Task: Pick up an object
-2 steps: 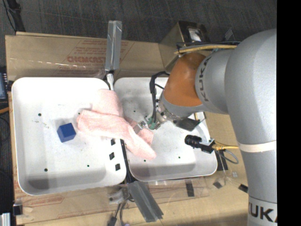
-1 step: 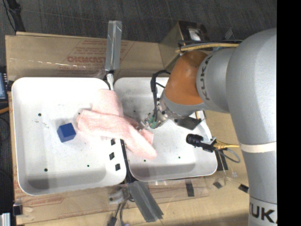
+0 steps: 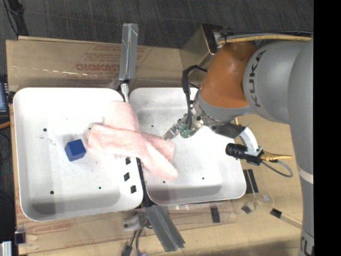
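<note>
Gripper (image 3: 175, 133) hangs low in the right bin (image 3: 213, 188), its tip just beside the pink cloth's (image 3: 133, 137) edge; open or closed, I cannot tell. That cloth drapes across both bins; a blue cube (image 3: 75, 149) sits in the left bin (image 3: 32, 196)

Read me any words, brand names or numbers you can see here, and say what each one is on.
"KUKA": dark letters running down the grey arm, partly cut off.
Red print on the cardboard sheet behind the bins: seen upside down and too blurred to read.
</note>
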Robot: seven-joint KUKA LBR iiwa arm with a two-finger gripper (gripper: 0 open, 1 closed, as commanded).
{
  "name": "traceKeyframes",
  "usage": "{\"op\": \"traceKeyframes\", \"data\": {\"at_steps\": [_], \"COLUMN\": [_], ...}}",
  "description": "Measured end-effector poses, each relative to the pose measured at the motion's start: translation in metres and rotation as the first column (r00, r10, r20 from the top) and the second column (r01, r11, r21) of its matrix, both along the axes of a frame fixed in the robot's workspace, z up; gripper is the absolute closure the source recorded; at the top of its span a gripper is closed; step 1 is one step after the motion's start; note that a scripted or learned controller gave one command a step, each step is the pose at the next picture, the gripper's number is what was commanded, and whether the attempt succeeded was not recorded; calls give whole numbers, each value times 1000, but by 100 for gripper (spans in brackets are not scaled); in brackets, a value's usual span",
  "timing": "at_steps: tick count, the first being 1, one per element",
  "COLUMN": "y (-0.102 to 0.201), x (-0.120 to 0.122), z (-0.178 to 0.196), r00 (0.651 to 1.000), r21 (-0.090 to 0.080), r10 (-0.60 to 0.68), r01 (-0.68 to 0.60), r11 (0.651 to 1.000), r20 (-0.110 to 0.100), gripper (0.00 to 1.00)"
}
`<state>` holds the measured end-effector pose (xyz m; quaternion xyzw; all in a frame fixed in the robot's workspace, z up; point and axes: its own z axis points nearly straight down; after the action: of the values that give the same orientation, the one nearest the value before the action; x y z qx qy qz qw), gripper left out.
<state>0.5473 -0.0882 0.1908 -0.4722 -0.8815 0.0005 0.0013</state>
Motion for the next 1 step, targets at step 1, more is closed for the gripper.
{"op": "traceKeyframes", "data": {"at_steps": [1], "y": [16], "x": [12], "z": [15], "r00": [997], "r21": [-1], "r10": [-83], "r01": [83], "r11": [997], "r20": [-2], "gripper": [100]}}
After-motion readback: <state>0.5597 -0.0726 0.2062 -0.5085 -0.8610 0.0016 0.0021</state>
